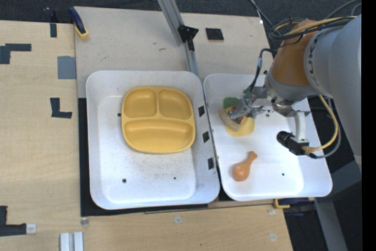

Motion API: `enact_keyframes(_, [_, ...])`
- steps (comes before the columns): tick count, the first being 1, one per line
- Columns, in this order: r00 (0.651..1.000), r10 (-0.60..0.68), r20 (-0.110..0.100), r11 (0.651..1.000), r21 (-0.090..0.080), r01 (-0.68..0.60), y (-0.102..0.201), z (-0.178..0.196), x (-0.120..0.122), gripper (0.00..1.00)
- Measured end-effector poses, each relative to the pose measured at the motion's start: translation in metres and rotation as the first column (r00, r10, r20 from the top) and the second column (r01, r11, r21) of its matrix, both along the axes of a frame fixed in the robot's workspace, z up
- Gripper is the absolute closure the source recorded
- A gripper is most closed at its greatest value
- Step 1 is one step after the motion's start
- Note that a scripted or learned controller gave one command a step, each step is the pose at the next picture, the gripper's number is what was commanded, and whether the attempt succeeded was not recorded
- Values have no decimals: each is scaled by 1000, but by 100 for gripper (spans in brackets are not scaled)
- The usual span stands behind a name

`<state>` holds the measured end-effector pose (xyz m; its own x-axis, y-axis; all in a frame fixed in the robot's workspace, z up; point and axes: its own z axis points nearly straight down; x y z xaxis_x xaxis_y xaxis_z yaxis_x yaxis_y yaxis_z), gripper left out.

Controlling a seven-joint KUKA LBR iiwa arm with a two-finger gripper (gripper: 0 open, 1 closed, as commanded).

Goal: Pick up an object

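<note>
Jaws unclear over yellow object (242, 126).

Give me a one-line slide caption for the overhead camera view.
KUKA arm's gripper down at a yellow toy in the right bin; divided yellow plate in the left bin.

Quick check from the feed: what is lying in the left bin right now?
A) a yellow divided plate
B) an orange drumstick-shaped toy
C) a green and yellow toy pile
A: the yellow divided plate lies in the left bin; the orange drumstick-shaped toy is in the right bin.
</note>
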<state>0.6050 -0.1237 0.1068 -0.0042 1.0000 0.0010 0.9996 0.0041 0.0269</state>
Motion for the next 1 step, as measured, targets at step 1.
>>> enact_keyframes(1, [1000,-2,-24,1000,-2,2,4,44,-4,100])
